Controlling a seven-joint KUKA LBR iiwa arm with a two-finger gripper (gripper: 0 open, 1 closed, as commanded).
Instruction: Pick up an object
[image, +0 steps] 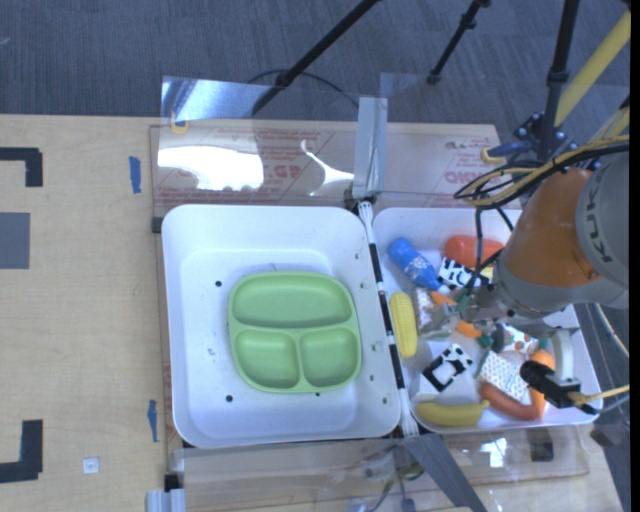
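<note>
Table (70, 300): light wood, carrying two white bins side by side. Left bin (190, 250): holds one green divided plate (294, 331), lying flat near centre. Right bin (575, 418): crowded with small objects. Arm (560, 240): orange band visible, reaching over the right bin; gripper (478, 322) low among the clutter, fingers obscured, cannot tell their state. Objects noted: blue bottle (411, 262) near the back, corn cob (403, 322) along the left wall, banana (450, 411) at the front edge, black-and-white block (447, 367) between them.
</note>
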